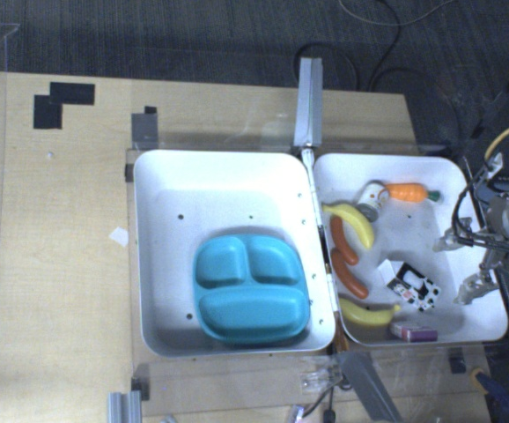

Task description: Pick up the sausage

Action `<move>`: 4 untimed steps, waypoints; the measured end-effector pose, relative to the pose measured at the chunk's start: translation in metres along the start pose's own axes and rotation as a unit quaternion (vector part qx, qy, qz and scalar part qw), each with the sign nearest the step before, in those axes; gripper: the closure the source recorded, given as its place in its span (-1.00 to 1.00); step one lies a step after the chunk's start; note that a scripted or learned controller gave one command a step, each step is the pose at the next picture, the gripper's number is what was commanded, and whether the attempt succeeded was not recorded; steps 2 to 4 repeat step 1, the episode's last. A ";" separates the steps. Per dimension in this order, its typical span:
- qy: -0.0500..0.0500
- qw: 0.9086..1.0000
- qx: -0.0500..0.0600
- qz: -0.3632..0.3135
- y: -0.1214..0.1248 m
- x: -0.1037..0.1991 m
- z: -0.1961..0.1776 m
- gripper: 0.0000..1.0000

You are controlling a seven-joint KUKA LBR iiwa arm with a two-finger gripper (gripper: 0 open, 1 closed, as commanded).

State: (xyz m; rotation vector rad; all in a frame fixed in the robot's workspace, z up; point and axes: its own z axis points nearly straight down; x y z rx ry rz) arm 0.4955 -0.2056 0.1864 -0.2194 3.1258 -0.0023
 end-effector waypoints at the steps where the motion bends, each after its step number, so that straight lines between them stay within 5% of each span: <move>1: 0.000 0.986 -0.001 -0.168 0.051 -0.032 0.053 -1.00; 4: 0.000 0.986 -0.001 -0.168 0.051 -0.032 0.053 -1.00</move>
